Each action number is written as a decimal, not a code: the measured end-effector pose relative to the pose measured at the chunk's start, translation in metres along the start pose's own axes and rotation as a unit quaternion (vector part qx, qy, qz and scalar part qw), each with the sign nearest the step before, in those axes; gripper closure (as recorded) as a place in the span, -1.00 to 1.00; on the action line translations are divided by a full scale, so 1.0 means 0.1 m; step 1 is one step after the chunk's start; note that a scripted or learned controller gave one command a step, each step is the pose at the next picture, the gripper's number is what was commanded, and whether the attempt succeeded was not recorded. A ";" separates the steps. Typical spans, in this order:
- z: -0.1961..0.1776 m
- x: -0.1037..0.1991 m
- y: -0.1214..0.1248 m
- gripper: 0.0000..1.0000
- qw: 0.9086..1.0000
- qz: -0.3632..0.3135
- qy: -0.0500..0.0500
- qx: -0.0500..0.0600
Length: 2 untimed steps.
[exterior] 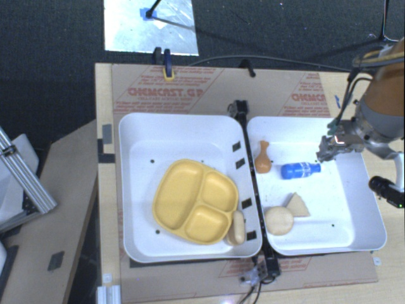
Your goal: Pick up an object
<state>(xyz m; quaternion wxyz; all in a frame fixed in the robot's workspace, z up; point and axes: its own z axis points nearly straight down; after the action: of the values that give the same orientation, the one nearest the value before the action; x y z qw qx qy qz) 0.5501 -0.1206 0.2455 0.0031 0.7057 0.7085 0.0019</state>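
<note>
Left bin (pixel 136 189): it carries the yellow divided tray (pixel 195 201) toward its front right, with a pale oblong piece (pixel 237 228) touching the tray's right edge at the front right corner; you need nothing from here, so stay out of it.
Right bin (pixel 361 233): this is where you work; four small things lie in its left half, and the gripper hangs over its back right part.
Gripper (pixel 328 149): it sits just right of the blue bottle, above the bin floor; you cannot tell from this slant whether it is wide or narrow, and nothing shows between its fingers.
Blue bottle (pixel 299 170): lying on its side near the bin's middle, long axis left to right; judged the nearest target; come down across its narrow width, not along its length; it may roll.
Round pale ball (pixel 278 221): near the front left; touches the wedge.
Tan wedge (pixel 297 205): beside the ball; avoid the crowded pair.
Orange pear-shaped piece (pixel 262 158): against the left wall; poor clearance.
</note>
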 end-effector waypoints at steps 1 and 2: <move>0.01 0.42 0.10 1.00 1.000 -0.002 0.001 0.002; -0.02 0.95 0.13 1.00 1.000 -0.003 0.001 0.002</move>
<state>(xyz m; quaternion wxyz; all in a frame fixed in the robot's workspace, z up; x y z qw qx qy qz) 0.5632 -0.0257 0.2471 0.0004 0.7038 0.7104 0.0011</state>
